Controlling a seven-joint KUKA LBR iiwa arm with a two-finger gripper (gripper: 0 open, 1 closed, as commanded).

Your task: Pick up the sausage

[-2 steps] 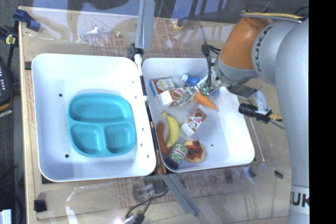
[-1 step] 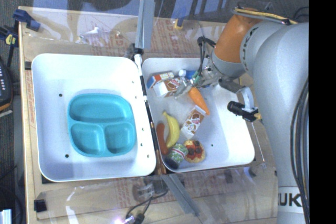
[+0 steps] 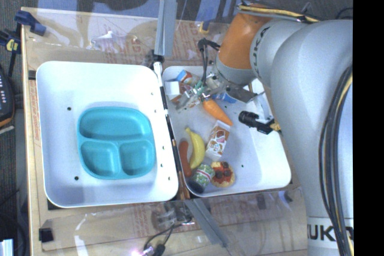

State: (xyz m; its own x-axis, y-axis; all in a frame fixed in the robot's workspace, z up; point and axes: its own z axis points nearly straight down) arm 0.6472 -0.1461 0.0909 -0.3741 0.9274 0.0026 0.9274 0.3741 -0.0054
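The sausage (image 3: 184, 157) is a slim reddish-brown stick lying lengthwise against the left wall of the right bin (image 3: 270, 159), just left of a banana (image 3: 196, 148). My gripper (image 3: 191, 96) hangs low over the far left part of that bin, well behind the sausage and apart from it. Its tip sits among small items beside a carrot (image 3: 216, 111). The orange band of the wrist (image 3: 240, 39) rises behind it.
A small juice carton (image 3: 218, 139), a green-topped cup (image 3: 203, 175) and a fruit tart (image 3: 223, 174) crowd the right bin's near half. A red-and-white packet (image 3: 180, 78) lies at its far corner. The left bin (image 3: 54, 99) holds a blue divided tray (image 3: 115, 142).
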